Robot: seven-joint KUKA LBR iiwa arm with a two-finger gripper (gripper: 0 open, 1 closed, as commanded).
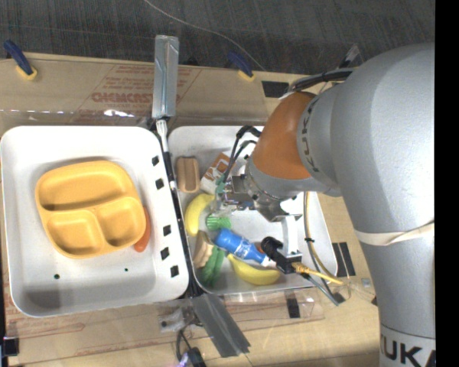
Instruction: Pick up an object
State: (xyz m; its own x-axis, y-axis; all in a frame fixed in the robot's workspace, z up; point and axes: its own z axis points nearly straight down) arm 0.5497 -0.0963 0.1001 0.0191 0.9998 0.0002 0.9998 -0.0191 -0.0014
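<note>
1. The arm (352, 136) reaches in from the right and bends down over the right bin (185, 138), with its gripper (228, 193) low among the objects there.
2. Whether the jaws are open or closed cannot be told; the wrist hides them, and nothing can be seen held.
3. The pickable things are crowded at the near left of that bin: a blue bottle (237, 244) lying across a banana (254, 272), a green piece (213, 264) just left of them, and a small brown block (187, 173) farther back.
4. The left bin (30, 297) holds a yellow divided tray (90, 207).
5. This looks like the reaching step, with no grasp secured yet.
6. The next move probably calls for settling on one item, closing on it and lifting straight up clear of its neighbours.
</note>
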